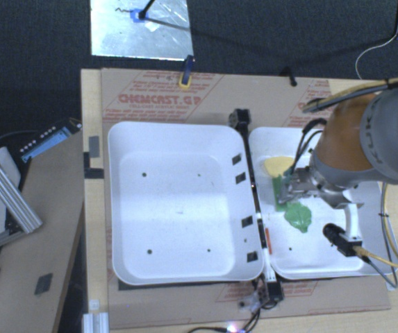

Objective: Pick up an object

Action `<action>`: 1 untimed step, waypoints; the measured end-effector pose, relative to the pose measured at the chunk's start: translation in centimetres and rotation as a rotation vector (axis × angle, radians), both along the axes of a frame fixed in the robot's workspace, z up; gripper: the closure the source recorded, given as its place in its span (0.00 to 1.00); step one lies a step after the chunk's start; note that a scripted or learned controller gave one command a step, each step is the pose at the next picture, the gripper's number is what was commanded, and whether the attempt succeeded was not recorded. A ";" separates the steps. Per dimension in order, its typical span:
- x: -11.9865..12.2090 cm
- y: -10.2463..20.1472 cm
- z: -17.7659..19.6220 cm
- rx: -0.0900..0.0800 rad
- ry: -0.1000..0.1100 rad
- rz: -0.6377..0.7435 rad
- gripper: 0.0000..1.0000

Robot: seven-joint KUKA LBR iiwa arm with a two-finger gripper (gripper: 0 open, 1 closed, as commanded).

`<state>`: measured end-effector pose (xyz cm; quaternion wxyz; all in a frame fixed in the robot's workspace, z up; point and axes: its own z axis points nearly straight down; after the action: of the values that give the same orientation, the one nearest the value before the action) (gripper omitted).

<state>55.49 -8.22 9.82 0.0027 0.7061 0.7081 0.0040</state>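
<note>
Reaching into right bin (pixel 303 257) | pincer (pixel 290 191) just beside green object (pixel 298 218), near yellow object (pixel 277 165) | opening: cannot tell

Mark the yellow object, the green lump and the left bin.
yellow object (pixel 277 165), camera view, its visible middle.
green lump (pixel 298 218), camera view, its middle.
left bin (pixel 178 207), camera view, bare floor.

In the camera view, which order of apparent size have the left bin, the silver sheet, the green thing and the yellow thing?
1. left bin
2. silver sheet
3. green thing and yellow thing: they look alike, and the arm hides part of each, so I do not rank them.
</note>
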 end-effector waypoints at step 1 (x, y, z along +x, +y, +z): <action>-4.4 -0.1 9.1 -0.003 0.002 -0.003 1.00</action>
<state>51.05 -8.27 18.96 0.0030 0.7071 0.7071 0.0024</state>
